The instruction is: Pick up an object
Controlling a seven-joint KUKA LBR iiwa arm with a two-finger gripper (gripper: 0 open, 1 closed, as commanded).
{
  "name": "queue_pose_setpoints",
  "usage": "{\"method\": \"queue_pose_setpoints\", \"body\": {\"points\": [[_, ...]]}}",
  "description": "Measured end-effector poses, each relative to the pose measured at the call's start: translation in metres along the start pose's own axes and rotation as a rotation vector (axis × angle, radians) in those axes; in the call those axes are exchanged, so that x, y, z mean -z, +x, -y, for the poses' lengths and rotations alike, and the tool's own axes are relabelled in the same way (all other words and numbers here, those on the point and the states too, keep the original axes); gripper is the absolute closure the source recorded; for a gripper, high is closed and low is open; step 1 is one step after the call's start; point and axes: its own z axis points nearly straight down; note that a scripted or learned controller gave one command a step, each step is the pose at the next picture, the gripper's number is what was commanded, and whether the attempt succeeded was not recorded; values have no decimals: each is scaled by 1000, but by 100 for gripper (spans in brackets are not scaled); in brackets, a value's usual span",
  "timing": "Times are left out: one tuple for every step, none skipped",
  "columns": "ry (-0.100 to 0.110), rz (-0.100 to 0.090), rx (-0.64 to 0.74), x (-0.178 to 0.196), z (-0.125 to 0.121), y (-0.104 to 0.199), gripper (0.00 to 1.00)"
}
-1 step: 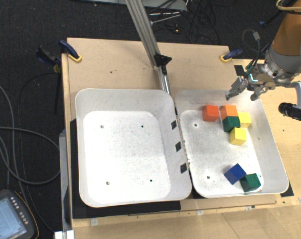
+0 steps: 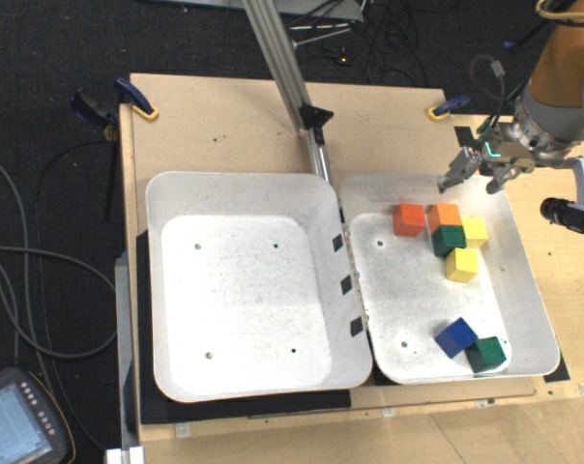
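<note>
Upper right of the frame, the gripper [image 2: 474,169] hung over the far rim of the right bin [image 2: 408,351]; whether clenched or released, couldn't tell. Just below it sat an orange block [image 2: 408,219], an orange-green block [image 2: 448,228] and two yellow blocks [image 2: 463,254]. Lower right: blue block [image 2: 455,336] touching green block [image 2: 485,354]. Left bin [image 2: 166,259] alongside.

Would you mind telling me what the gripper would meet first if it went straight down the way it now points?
Probably the bare floor of the right bin near its back rim; the gripper sits just behind the orange block, though depth is unclear.
</note>
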Motion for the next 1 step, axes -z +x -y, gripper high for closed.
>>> {"method": "queue_pose_setpoints", "body": {"points": [[4, -1, -3, -61, 8, 0, 0]]}}
